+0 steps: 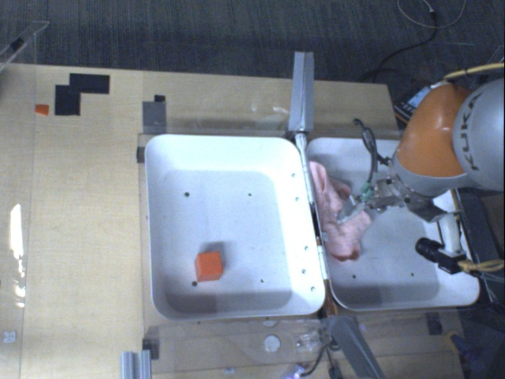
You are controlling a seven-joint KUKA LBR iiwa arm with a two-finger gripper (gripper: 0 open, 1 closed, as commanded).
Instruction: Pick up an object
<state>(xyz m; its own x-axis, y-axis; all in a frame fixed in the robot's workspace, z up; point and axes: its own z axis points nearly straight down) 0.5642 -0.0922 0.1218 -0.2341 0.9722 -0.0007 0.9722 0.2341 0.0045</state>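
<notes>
An orange block (209, 266) lies in the left bin (229, 160), toward its front left. A pink crumpled cloth (338, 215) lies in the right bin (402, 279), against its left wall. My gripper (353, 209) reaches in from the right and sits low over the cloth's middle, touching or almost touching it. Whether the cloth is between its fingers cannot be made out.
A grey metal divider post (302, 93) stands behind the seam between the two bins. Black shapes (79, 91) and a small orange square (42, 110) are on the wooden bench at far left. The arm's orange band (430, 133) hangs over the right bin's back right.
</notes>
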